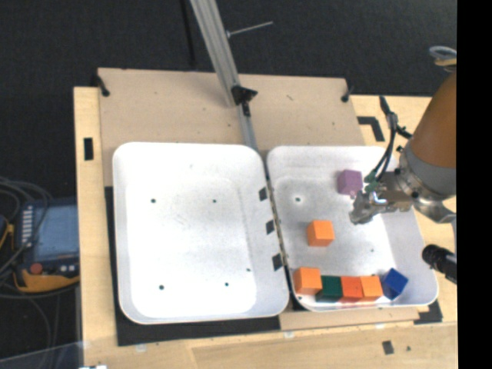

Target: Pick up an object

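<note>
The right bin [288,171] holds a purple block [350,181] near its back and an orange cube [320,233] in its middle. Along its front rim sit an orange block [309,280], a green block [331,288], two more orange blocks [361,287] and a blue block [394,282]. My gripper [363,211] hangs over the right bin, just right of the orange cube and just below the purple block. Nothing shows between its fingers.
The left bin [192,229] lies beside the right one. A slanted metal pole [219,41] rises behind the bins. Cables and a device [46,244] sit off the bench's left edge.
</note>
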Action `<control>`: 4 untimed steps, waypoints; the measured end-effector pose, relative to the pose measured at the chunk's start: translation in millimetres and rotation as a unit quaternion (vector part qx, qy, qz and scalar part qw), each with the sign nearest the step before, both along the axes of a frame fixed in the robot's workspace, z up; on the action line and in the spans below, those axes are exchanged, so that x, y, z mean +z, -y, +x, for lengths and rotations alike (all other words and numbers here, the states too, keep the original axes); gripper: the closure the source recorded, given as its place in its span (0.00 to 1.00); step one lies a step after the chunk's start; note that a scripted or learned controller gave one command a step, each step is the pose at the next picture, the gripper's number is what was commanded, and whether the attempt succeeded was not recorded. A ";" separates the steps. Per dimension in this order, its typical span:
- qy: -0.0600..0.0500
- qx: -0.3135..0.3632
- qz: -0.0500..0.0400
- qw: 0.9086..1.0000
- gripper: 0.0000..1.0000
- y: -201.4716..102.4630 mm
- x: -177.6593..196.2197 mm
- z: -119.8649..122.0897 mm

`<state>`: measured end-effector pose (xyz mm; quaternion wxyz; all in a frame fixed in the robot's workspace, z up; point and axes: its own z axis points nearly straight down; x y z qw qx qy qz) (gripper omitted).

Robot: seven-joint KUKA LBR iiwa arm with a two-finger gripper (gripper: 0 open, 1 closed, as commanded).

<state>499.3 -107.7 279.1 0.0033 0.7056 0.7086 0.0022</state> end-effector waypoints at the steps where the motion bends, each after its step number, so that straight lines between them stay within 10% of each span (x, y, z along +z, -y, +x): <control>1: -0.003 0.002 0.001 1.000 1.00 -51.2 3.1 17.4; 4: -0.002 0.001 0.000 1.000 1.00 -195.7 -29.1 58.6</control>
